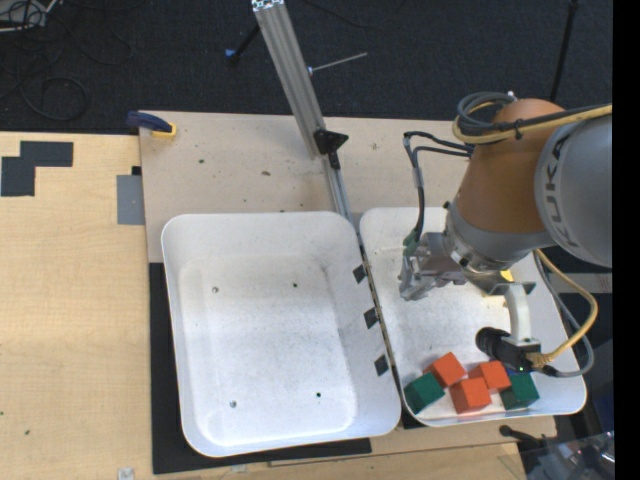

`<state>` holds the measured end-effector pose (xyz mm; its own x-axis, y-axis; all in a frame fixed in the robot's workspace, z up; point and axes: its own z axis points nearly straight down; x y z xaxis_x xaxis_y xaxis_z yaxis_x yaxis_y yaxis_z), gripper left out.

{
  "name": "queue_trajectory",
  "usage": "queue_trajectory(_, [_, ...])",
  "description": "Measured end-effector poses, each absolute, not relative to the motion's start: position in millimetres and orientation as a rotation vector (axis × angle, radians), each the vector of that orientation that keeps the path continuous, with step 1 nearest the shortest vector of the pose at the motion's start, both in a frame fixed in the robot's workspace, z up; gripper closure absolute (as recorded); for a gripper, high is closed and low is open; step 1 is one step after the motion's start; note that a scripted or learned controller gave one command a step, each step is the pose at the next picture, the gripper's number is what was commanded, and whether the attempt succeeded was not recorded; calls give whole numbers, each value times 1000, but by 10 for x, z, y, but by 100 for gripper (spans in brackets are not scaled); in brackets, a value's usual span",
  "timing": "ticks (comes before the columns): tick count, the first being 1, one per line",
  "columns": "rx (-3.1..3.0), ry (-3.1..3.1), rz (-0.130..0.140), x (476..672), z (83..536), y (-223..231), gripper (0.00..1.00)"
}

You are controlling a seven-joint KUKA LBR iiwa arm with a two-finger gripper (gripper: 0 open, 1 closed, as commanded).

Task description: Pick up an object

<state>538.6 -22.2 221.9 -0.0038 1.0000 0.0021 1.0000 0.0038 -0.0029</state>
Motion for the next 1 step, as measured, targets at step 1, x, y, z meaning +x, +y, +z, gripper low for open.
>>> queue_trajectory(1, [-2214, -2224, 1, 5460, 2283, 277, 100])
